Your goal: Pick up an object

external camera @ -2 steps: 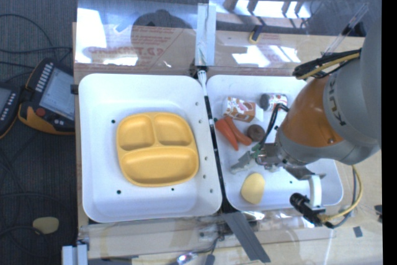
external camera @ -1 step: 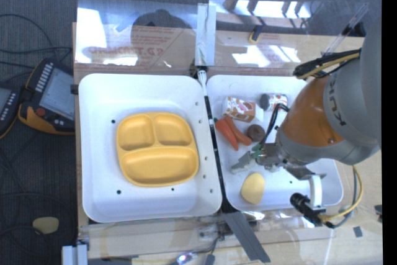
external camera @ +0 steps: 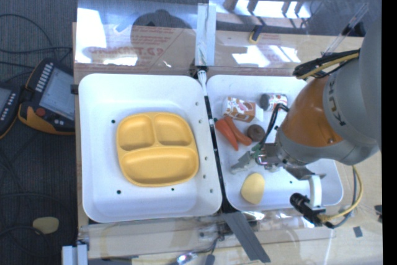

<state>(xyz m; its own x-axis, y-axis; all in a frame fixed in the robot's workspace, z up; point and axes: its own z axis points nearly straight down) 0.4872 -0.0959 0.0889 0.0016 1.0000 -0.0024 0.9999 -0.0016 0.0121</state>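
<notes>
My gripper (external camera: 245, 160) reaches down into the right bin (external camera: 332, 192) from the right, under the grey arm with its orange band (external camera: 307, 121). Its tip sits just right of two orange carrots (external camera: 231, 131) and just above a pale yellow lemon-like object (external camera: 252, 188). A small brown round piece (external camera: 255, 131) lies close to the tip's upper side. A red and white packet (external camera: 240, 108) and a small can (external camera: 273, 100) lie at the bin's far end. Nothing is visibly held. The arm hides the bin's right half.
The left bin (external camera: 99, 195) holds a yellow divided plate (external camera: 157, 148). A ridge between the bins (external camera: 211, 146) runs beside the carrots. Clear plastic panels (external camera: 205, 40) stand behind both bins. A handheld pendant (external camera: 46, 96) lies on the floor at the left.
</notes>
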